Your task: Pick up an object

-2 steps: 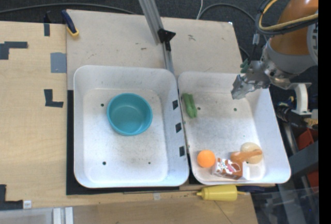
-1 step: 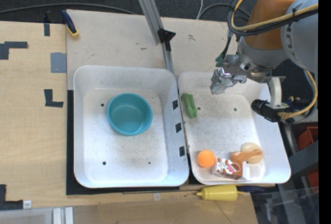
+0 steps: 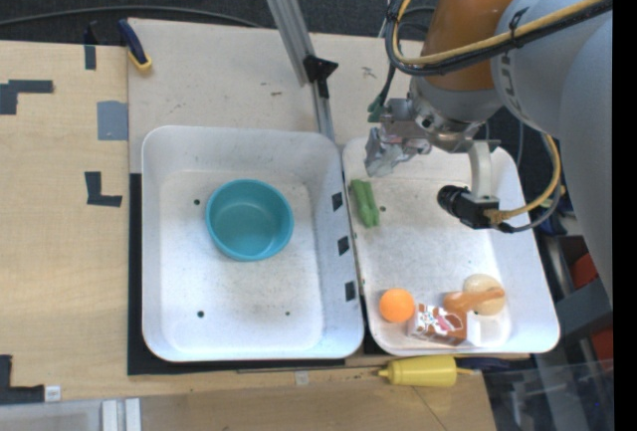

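Note:
My gripper (image 3: 383, 160) hangs over the far left corner of the right bin (image 3: 438, 230), just above the upper end of a green stick-shaped object (image 3: 365, 202) that lies along the bin's left wall. Its fingertips are blurred and seem empty. At the near end of the same bin lie an orange ball (image 3: 396, 305), a red and white packet (image 3: 438, 323), a tan rounded item (image 3: 478, 296) and a small white block (image 3: 488, 327).
A teal bowl (image 3: 249, 219) stands in the left bin (image 3: 179, 320). A yellow bottle (image 3: 426, 371) lies on the bench in front of the right bin. A grey metal pole (image 3: 284, 6) slants down behind the bins. Cables loop around the arm's wrist.

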`<control>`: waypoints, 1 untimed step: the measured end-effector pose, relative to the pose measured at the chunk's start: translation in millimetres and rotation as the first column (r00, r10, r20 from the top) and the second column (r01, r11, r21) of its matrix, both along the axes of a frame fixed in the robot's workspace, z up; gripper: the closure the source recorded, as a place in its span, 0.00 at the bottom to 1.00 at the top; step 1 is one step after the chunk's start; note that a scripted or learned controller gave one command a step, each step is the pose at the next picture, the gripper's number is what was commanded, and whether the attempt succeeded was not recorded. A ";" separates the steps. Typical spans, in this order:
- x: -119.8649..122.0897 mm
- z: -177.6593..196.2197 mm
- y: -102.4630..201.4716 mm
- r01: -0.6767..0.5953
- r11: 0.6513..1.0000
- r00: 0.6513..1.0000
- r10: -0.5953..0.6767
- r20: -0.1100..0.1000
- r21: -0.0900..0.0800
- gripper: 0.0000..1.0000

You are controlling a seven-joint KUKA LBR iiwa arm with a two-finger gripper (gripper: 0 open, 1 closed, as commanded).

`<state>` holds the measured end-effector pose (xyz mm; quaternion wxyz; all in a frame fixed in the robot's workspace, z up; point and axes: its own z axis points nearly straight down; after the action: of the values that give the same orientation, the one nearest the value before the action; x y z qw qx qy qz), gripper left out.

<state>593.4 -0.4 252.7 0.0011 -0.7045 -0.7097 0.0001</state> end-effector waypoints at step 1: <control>17.4 0.2 45.5 0.001 1.000 1.000 -0.001 0.001 -0.001 1.00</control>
<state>610.7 45.1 252.8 0.0005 -0.7049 -0.7093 0.0000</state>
